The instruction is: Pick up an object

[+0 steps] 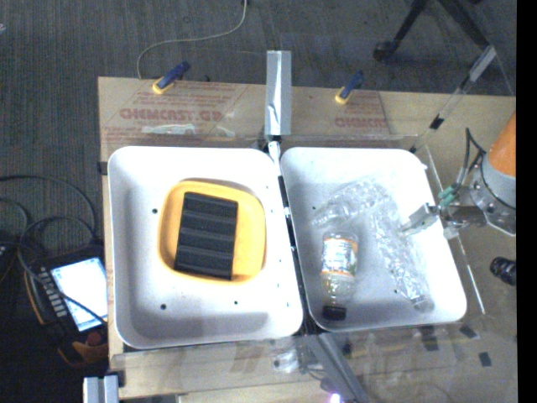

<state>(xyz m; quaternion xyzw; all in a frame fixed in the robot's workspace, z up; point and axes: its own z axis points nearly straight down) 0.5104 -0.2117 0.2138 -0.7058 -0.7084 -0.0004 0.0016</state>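
Note:
The right bin holds a clear plastic bottle lying on its side, with an orange-and-white label and a dark cap toward the front. Beside it lies a long crumpled piece of clear plastic, and more crumpled clear plastic sits behind the bottle. In the left bin, a black ridged block rests on a yellow dish. My gripper hangs at the right bin's right edge, just above the top end of the long clear plastic, and nothing is visibly held in it.
A metal post stands behind the seam between the bins. Two blue-and-yellow clamps sit on the board at the back. A tablet with cables lies on the floor at the left.

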